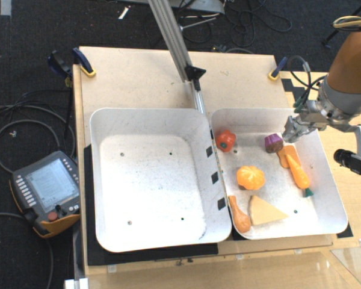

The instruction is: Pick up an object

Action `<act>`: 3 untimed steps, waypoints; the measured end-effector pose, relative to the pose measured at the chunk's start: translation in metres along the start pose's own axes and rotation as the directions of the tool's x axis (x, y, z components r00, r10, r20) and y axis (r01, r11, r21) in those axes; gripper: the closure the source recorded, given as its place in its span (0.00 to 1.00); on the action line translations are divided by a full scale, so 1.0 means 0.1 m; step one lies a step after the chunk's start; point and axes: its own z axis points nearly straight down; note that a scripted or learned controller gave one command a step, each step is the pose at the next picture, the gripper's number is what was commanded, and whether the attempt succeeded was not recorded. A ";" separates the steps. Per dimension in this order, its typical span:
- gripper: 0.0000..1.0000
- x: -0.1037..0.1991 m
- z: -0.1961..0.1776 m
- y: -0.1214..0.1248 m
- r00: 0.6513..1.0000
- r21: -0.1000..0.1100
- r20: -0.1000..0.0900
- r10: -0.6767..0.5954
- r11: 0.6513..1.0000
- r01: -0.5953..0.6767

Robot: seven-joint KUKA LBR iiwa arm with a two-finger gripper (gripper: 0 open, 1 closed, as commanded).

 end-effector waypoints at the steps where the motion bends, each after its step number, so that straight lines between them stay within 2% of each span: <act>1: 1.00 0.00 0.08 0.00 1.000 0.007 -0.001 0.000 1.000 0.000; 3: 1.00 0.97 -0.15 -0.08 1.000 0.007 -0.005 -0.005 1.000 0.005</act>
